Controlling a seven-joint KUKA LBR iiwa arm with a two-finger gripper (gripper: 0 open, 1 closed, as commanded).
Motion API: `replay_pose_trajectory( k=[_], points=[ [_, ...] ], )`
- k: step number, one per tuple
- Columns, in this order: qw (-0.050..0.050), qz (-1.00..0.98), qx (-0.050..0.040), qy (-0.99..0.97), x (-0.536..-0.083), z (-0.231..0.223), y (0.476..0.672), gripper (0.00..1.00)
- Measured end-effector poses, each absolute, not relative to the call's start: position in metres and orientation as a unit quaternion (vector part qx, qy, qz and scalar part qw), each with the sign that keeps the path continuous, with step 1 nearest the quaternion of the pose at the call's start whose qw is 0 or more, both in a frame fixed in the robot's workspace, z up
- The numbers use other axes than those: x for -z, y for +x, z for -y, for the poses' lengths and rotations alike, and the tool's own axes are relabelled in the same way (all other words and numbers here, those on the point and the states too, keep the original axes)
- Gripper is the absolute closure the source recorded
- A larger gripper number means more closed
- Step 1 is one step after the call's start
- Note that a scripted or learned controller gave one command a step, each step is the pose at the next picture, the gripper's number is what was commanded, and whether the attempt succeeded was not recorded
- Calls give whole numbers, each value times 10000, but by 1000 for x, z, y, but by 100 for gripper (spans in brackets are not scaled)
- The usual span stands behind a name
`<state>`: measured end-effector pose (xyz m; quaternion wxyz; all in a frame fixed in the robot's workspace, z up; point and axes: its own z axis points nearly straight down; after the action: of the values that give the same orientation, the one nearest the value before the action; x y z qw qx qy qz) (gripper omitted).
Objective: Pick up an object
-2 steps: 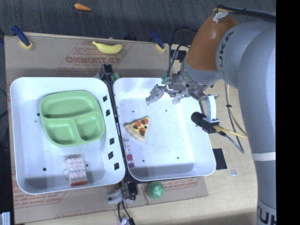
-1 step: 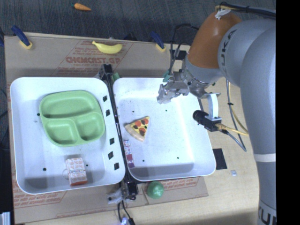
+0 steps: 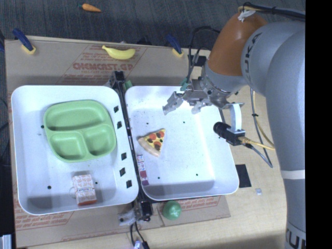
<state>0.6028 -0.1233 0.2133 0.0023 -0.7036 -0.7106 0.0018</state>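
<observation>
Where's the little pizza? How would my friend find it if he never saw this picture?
Look at the right white bin, the one the grey arm reaches over. The toy pizza slice lies on its floor near the left wall. It is a small triangle with red and dark toppings, the only colourful thing in that bin.

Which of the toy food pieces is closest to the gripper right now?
The pizza slice, lying in the right bin just below-left of the gripper. The banana, carrot and green ball all lie outside the bins, farther off.

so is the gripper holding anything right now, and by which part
Nothing is held: the open two-finger gripper hovers above the right white bin, apart from the toy pizza slice.
</observation>
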Motion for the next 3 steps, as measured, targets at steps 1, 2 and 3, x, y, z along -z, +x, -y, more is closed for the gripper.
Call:
replay_pose_trajectory(
  k=[1,2,3],
  points=[
    [6,7094,6,-7048,-249,62,652,0],
    [-1,7094,2,-7048,-283,57,657,0],
    [12,7083,-13,-7059,-277,57,640,0]
  ],
)
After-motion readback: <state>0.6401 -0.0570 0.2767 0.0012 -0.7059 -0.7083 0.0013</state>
